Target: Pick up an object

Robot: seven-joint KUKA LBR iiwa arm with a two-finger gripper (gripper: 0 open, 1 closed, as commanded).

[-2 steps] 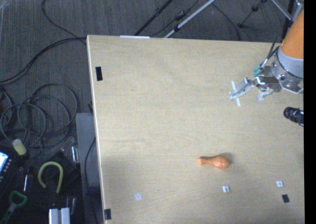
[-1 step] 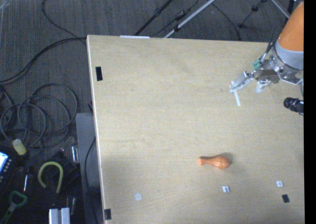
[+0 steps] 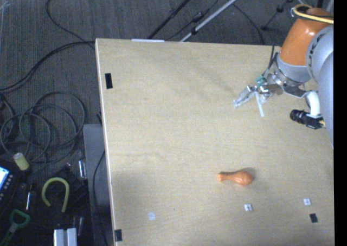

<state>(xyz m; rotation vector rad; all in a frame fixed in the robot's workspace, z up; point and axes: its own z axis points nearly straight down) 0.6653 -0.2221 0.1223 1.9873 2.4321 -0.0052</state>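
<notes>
Wooden, pale board (image 3: pixel 179 131) is covering most of the bench surface and is carrying the scene, while dark grey carpet (image 3: pixel 49 17) is showing around it at the left and at the top. An orange object (image 3: pixel 237 177) with a round body and a thin neck is lying on its side on the lower middle part of the board, its thick end pointing to the right and its narrow end to the left. The grey arm (image 3: pixel 320 60) with its orange band (image 3: pixel 301 41) is reaching in from the right edge, in the upper right part of the view. Its gripper (image 3: pixel 251 100) is hanging over bare wood, and the two thin fingers are standing apart from each other, one pointing to the left and one pointing downward, with nothing between them. The orange object is lying well apart from the gripper, lower on the board and a little to the left of it. Black cables (image 3: pixel 43 125) are lying in loops on the carpet at the left, and a green curved tool (image 3: pixel 56 189) is resting near the lower left corner
</notes>
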